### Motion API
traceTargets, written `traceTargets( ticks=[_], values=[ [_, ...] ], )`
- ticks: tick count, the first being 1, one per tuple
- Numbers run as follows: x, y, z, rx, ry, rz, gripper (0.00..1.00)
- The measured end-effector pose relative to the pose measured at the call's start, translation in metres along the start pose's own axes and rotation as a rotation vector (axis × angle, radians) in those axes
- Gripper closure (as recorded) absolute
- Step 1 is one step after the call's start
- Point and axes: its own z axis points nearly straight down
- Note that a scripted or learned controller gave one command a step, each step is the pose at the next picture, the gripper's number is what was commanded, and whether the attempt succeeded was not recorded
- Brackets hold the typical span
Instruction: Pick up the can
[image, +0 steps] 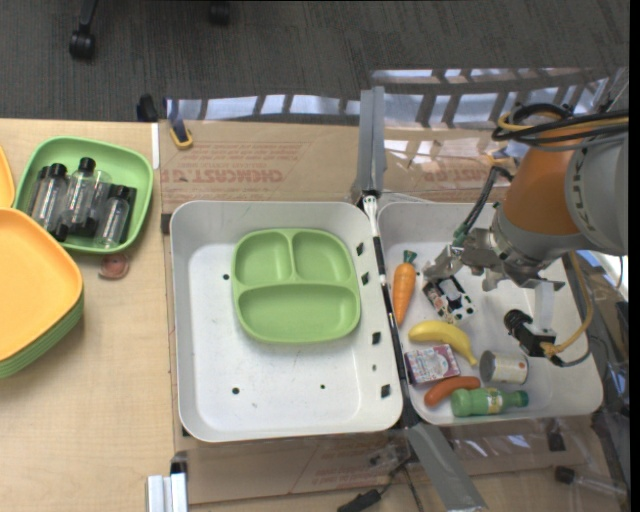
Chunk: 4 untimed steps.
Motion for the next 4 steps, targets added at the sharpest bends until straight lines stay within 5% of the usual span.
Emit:
traceTargets(
  ticks=[1, 2, 3, 4],
  values=[
    [0.009, -0.044, 0.015, 0.037, -0.002, -0.026, 0.0],
    [0.008, -0.044, 0.007, 0.039, -0.003, -0.021, 1.0],
    [-0.006, -0.03, 0.001, 0.037, -0.006, 0.139, 1.0],
    [0.02, -0.005, -0.083, 0.038, -0.005, 0.022, 1.0]
  ],
)
